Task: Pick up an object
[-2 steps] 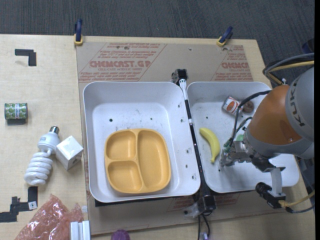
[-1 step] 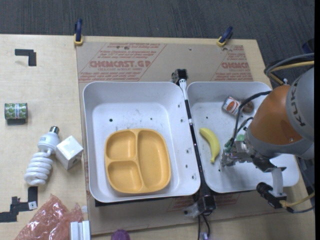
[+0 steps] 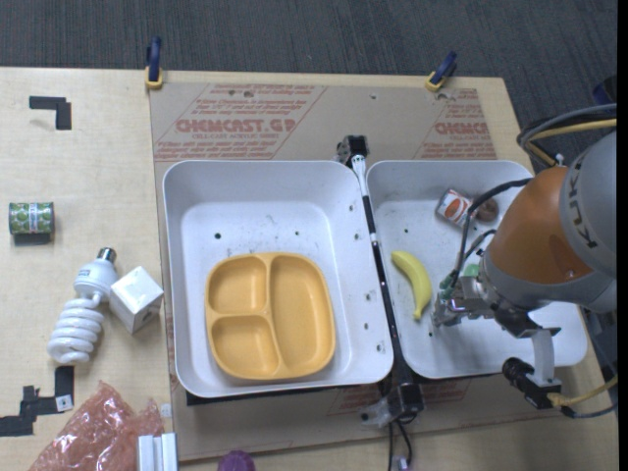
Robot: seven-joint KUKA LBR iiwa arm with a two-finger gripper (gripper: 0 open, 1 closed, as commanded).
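While nothing is lifted yet, the plate [image 3: 270, 314] sits well left of the fingers [image 3: 446, 312] in the left bin [image 3: 186, 263]. Just left of them, the banana [image 3: 414, 281] lies untouched in the right bin [image 3: 412, 194]; I cannot tell their spread. Bare floor surrounds the banana, the divider wall close leftward.

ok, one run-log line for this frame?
gripper: low in right bin | beside banana | nothing seen held | left bin: yellow plate
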